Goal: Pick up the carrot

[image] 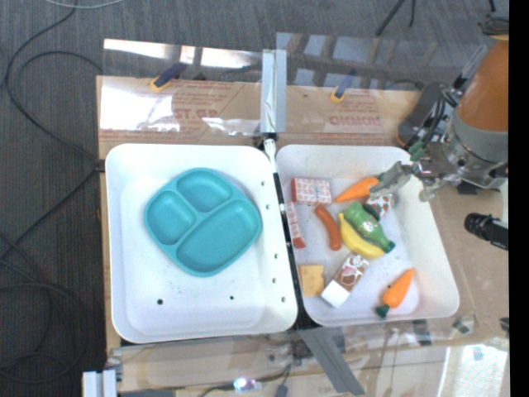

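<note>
Beside the upper carrot [357, 190], the gripper [387, 190] hangs, grip state unclear; 2 carrots risk a wrong pick, crowded by the banana [357, 240].

Two white bins sit side by side on the bench, the left bin [140, 304] and the right bin [430, 255]. The left one holds a single teal divided plate [204, 220]. In the right one I count two carrots, one near the top [357, 190] and one at the lower corner [397, 291], plus one banana [357, 241], one green bottle [369, 226], one sausage [329, 227], one cracker [312, 279], and three small cartons [312, 191] [293, 225] [345, 281].
</note>
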